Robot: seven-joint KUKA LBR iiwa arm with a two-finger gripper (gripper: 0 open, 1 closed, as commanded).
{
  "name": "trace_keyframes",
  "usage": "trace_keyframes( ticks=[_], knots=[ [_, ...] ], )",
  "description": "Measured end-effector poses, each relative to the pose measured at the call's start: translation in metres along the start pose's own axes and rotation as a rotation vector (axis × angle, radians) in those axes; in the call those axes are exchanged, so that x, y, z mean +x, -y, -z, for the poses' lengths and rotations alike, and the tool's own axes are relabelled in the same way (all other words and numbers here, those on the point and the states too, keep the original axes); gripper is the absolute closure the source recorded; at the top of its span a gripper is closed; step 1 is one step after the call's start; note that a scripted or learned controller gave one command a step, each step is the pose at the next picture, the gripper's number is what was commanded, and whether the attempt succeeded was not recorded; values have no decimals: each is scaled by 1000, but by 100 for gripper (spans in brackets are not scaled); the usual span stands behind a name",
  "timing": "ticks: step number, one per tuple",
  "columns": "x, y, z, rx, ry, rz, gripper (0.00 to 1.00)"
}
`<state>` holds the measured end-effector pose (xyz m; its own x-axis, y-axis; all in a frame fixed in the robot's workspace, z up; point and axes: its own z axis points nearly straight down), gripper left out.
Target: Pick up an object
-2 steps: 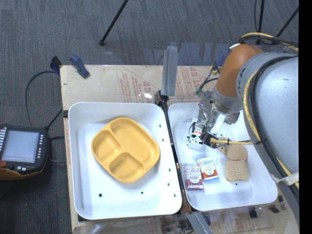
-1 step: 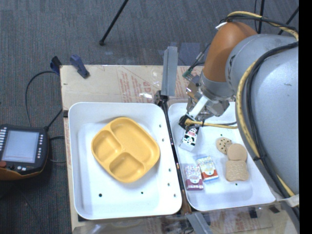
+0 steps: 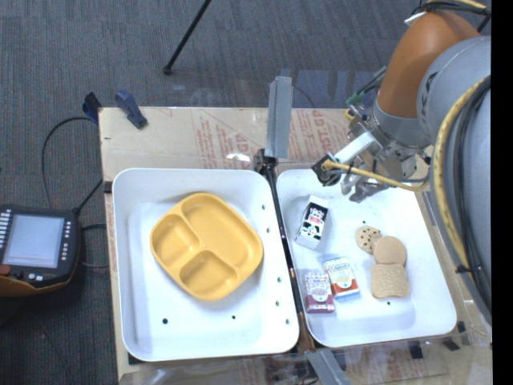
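A dark grey carpet covers the floor around the bench, whose top is brown board with red lettering. Taking the yellow tray as the landmark: it lies in the left bin, a shallow white bin that surrounds it on all sides. The right bin sits just right of the tray's bin, the two touching along a dark seam. The grey arm with its orange band hangs well to the upper right of the tray, above the right bin's far edge. Its gripper points down there over bare bin floor with nothing seen between its fingers; how far they are spread cannot be told. A handheld screen lies on the carpet far left of the tray. A thin tripod leg crosses the carpet above it. Right of the tray lie a small milk carton, two small juice boxes, then a slice of bread, a round biscuit and a chip cookie. A blue clamp sits up and left of the tray
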<state>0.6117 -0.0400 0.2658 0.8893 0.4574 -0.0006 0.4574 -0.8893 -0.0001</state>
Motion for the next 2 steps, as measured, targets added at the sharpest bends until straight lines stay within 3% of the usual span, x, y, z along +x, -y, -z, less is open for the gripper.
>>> trace_keyframes(
  ticks=[1,2],
  knots=[
    [17,-17,-9,3,3,-184,100],
    [23,11,-82,6,11,-244,100]
  ],
)
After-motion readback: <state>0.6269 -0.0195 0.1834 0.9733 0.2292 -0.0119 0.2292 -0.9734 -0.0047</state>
